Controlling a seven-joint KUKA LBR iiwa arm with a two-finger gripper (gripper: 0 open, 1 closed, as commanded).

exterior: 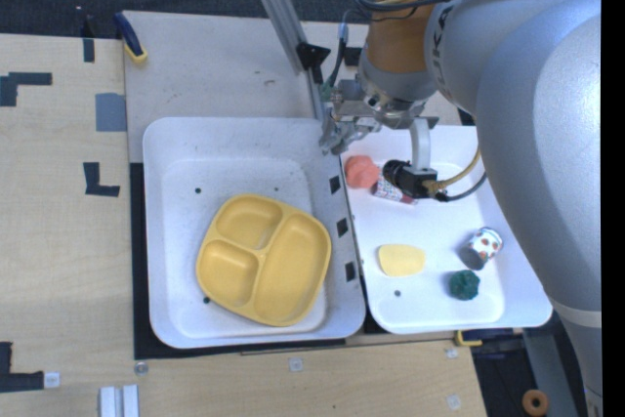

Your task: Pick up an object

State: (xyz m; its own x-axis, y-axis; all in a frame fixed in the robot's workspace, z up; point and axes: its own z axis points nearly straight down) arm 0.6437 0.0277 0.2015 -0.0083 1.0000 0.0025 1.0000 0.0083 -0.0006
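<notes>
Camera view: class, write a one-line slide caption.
Grey arm's gripper hovers over the white bins' divider; yellow compartment tray left, salmon-pink lump right.

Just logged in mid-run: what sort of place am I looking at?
Probably a robotics lab bench for pick tests: two shallow white bins side by side, a yellow divided plastic tray, small toy-like objects, tape marks on the tabletop.

Yellow tray; 2 white bins; pink blob; pale-yellow disc; dk-green lump.
</notes>
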